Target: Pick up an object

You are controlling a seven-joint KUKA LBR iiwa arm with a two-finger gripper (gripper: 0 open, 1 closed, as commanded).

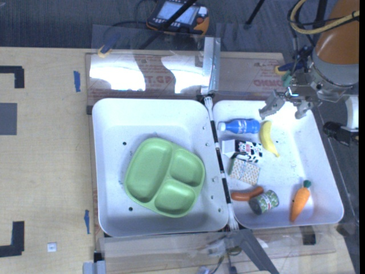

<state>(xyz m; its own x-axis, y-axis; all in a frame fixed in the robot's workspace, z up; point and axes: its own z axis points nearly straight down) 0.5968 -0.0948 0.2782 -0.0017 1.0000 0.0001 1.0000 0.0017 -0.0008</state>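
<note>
**End effector over right bin's far edge, nothing grasped yet**

Landmark = right bin [325,153]. Largest first: desk [40,153], one, carries two white bins. Left bin [108,130] sits touching the right bin's left wall and holds one green divided plate [164,177]. One grey arm [336,50] reaches in over the right bin's far right corner. End effector [287,108] hangs above the bin's far edge, fingers spread apart, nothing between them.

Candidate objects, all inside the right bin, one of each, six total:
- blue bottle [239,127], lying on its side, far left part
- banana [268,137], just right of the bottle, near the far middle
- carrot [300,201], near right part, well apart from the others
- patterned packet [245,170], left middle
- sausage [246,194], near left, just below the packet
- green can [264,202], touching or just beside the sausage's right end

Also a small black-and-white item [249,148] between bottle and packet; can't tell what it is.

Doing the step well, my judgement: banana is closest to the end effector and has free floor on its right side, so go straight down there with the fingers across its short width. The carrot is the cleanest fallback since it lies isolated. Avoid the left cluster; the packet is flat and the sausage and can crowd each other, so a mis-grab is likely.
</note>
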